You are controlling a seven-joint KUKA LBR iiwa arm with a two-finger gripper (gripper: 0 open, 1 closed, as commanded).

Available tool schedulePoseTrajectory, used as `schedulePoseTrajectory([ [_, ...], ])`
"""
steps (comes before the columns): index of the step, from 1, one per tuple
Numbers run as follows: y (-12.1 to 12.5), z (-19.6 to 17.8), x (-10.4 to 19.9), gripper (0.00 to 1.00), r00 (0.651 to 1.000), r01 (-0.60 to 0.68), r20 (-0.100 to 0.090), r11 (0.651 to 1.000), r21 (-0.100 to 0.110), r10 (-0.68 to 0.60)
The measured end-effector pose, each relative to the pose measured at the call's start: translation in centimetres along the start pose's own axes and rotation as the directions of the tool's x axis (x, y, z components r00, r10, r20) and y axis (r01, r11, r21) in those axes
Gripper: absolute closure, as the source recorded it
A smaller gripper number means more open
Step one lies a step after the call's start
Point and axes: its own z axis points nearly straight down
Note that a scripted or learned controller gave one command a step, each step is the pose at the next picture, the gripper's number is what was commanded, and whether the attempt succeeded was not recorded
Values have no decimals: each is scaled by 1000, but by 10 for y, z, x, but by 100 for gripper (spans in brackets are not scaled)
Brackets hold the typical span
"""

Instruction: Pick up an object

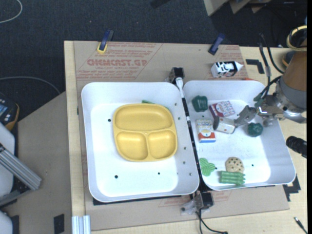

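Arm [292,89] low over right bin [278,145]

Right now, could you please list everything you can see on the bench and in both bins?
Bins: 2, white, side by side on bench.
Divided tray: 1, yellow, left bin.
Small cartons: 3, red and white, right bin middle.
Dark green items: 2, right bin, top and right.
Cookie: 1, tan, right bin front.
Green toy vegetables: 2, right bin front.
Black-and-white toy: 1, behind right bin.
Gripper: 1, grey, over right bin.
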Motion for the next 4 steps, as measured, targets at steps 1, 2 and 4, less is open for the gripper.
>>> schedulePoseTrajectory([
  [1, 3, -8, 0, 0, 1000, 3, 2, 1000, -14, -3],
  [2, 5, 55, 4, 0, 1000, 3, -1, 1000, -6, -3],
  [4, -1, 121, 9, 0, 1000, 3, 0, 1000, -9, -3],
])
